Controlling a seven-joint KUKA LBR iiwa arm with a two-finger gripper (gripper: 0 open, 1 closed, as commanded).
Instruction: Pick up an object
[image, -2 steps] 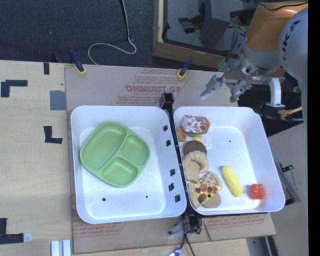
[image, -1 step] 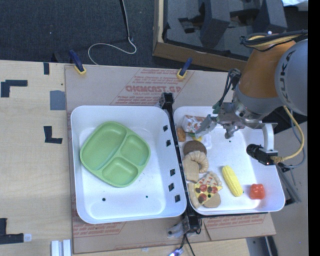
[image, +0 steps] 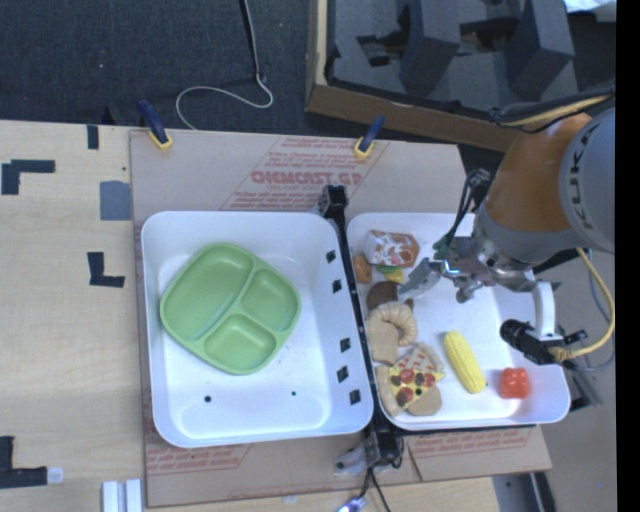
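My gripper (image: 443, 285) hangs over the middle of the right bin (image: 545, 405), open, with nothing between its fingers. Toy food lies around it. A red and white packet (image: 390, 247) is at the bin's far left, with a dark brown round piece (image: 381, 295) just left of the gripper. A croissant (image: 392, 328) and a pizza slice (image: 412, 381) sit along the left wall. A yellow corn cob (image: 463, 360) lies below the gripper, and a small red piece (image: 514, 382) rests near the front right corner.
The left bin (image: 170, 405) holds a green divided plate (image: 230, 308). A black divider (image: 345, 300) runs between the two bins. The arm's grey and orange body (image: 545, 190) looms over the right bin's far right part, and a black cable fitting (image: 525, 340) hangs at its right side.
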